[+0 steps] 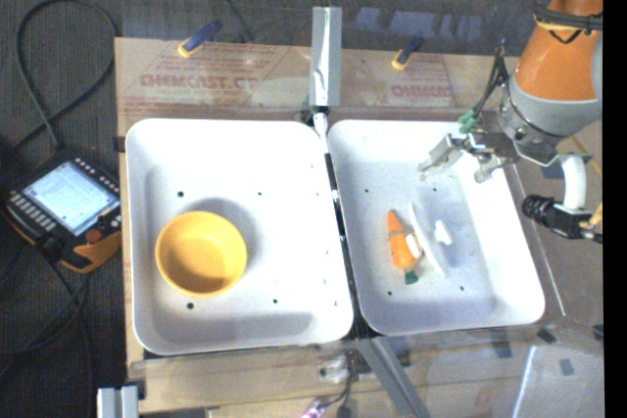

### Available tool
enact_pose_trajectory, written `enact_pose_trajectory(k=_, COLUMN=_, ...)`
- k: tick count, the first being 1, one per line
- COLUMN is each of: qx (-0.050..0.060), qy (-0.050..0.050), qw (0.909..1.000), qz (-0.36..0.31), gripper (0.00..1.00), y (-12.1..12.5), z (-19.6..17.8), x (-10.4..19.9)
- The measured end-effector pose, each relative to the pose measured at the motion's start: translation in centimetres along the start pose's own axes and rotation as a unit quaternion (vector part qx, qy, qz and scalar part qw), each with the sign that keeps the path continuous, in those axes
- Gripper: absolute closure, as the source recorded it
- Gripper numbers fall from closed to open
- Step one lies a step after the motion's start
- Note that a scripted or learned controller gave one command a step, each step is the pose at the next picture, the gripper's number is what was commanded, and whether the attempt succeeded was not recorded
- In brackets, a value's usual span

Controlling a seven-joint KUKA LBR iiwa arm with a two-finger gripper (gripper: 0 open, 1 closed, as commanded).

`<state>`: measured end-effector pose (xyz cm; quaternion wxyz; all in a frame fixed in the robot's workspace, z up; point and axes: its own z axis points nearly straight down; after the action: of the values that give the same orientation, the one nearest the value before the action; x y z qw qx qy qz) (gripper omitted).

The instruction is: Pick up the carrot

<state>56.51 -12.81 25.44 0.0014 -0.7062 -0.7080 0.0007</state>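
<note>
Your gripper hangs over the right bin, near its 1 o'clock corner. Its two thin metal fingers are spread apart and have nothing between them. They point toward 8 o'clock, down into the bin. The wrist behind them is grey, with the orange band bulging smooth and rounded at the frame's 2 o'clock edge — the arm comes in from there at a slant.

The carrot lies on the right bin's floor, at about 7 o'clock from the fingertips and apart from them. It is a short orange taper, glossy like plastic, with a small green tip at its 5 o'clock end. A pale whitish piece lies just beside it at 3 o'clock; you cannot tell from here what it is.

Both bins are shallow white trays with rounded corners and dotted floors, set edge to edge. In the left bin sits a yellow bowl — round, smooth, open side up — at that bin's 8 o'clock.

The bins rest on a brown cardboard sheet with faded red print. A grey upright post stands at 12 o'clock between them. At the frame's 9 o'clock a handheld control pendant with a lit screen lies on dark carpet, its black cable looping away toward 12 o'clock.
</note>
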Motion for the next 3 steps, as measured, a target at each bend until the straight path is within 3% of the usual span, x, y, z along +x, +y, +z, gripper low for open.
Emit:
enact_pose_trajectory(k=1, qx=0.0, qy=0.0, qw=0.9977, qz=-0.068, gripper=0.0, y=-6.2, z=7.2, x=6.1)
enact_pose_trajectory(k=2, qx=-0.001, qy=0.0, qw=0.9994, qz=-0.035, gripper=0.0, y=-6.1, z=11.7, x=4.6)
enact_pose_trajectory(k=3, qx=-0.028, qy=-0.004, qw=0.9946, qz=-0.1, gripper=0.0, y=-5.2, z=15.1, x=1.4)
